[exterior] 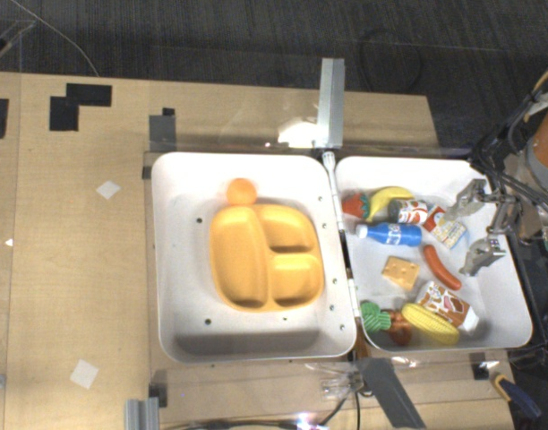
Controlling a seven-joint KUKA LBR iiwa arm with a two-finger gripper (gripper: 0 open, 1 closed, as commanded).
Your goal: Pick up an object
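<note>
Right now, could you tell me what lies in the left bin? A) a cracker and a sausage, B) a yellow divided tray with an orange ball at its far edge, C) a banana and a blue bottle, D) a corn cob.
B: the left bin holds the yellow tray with the orange ball at its far edge; the food toys lie in the right bin.

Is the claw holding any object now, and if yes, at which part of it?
Nothing is held. The open metal claw hovers over the right white bin, with only bare bin floor between its fingers.
</note>
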